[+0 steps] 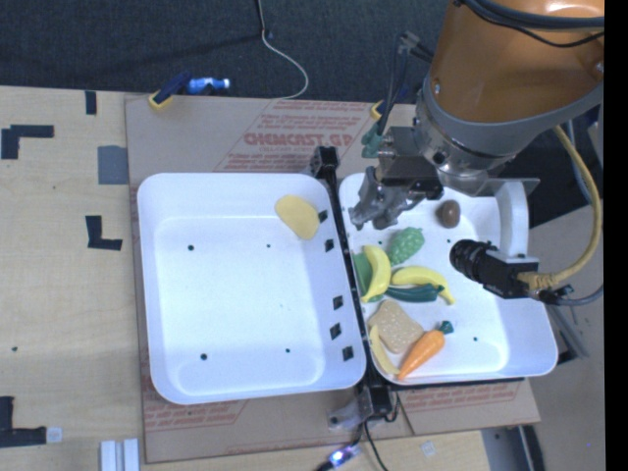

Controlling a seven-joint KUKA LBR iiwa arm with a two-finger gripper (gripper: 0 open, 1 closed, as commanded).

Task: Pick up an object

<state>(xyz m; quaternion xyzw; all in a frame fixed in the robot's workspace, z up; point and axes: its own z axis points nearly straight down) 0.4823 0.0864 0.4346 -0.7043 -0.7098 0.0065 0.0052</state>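
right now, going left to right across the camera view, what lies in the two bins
pale yellow piece → yellow-green curved toy → green leafy toy → brown round thing; banana, bread and carrot overlap these, so left out

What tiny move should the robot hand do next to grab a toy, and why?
Probably slide a little toward the near side and lower onto the green leafy toy. The gripper hangs over the right bin at its far left corner, and that toy lies closest to it, with nothing on top of it.
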